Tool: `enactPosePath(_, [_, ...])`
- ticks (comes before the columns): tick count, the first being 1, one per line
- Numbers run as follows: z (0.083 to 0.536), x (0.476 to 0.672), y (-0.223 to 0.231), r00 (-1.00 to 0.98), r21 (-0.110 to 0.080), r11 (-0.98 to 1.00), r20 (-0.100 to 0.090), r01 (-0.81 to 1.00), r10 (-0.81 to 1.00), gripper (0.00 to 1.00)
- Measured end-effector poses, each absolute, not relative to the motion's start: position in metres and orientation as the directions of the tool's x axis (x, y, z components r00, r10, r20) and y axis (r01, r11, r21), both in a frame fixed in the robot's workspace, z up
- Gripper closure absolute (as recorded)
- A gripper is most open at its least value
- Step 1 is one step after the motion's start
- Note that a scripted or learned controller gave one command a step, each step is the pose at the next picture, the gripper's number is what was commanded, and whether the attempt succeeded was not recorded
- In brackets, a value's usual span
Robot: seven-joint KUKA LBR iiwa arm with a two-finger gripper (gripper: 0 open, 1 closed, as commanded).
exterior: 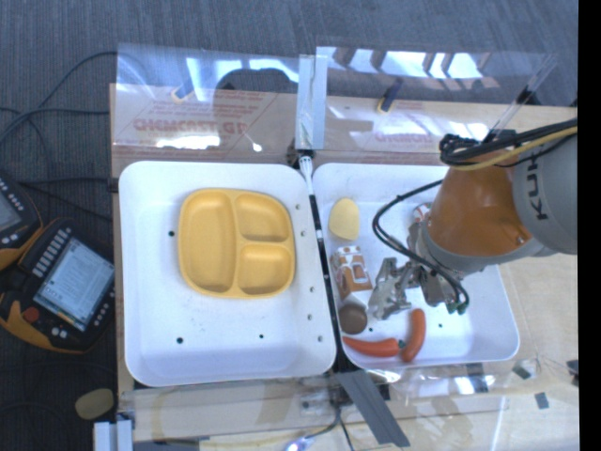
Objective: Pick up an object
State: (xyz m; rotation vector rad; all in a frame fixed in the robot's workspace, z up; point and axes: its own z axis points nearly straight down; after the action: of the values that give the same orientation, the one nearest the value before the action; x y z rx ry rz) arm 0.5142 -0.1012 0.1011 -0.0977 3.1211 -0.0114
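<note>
Camera view, looking down on the desk: at the bottom of the right bin lie a red-orange curved piece like a chili and a shorter orange-red piece beside it, with a small brown round object just to their left. Above that, a small brown-and-white packet-like item rests near the divider, and a pale yellow, lemon-like object sits farther up. The gripper hangs low over the middle of this bin, near the packet and above the two red pieces; nothing can be seen between the fingers, and whether they are spread or closed cannot be told from this angle. The orange-banded arm reaches in from the right of the frame. In the left bin, a yellow divided tray lies flat. By the look of it, the pick is not yet made: every object rests on the bin floor, and closing on one and lifting it is what is left.
</note>
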Motion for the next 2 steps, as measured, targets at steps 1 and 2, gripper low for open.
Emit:
enactPosePath(1, [0.184, 0.492, -0.032, -0.962, 0.000, 0.962, -0.001, -0.272, -0.272, 1.00])
enactPosePath(2, [0.184, 0.519, 0.001, -0.758, 0.001, 0.758, -0.002, -0.653, -0.653, 1.00])
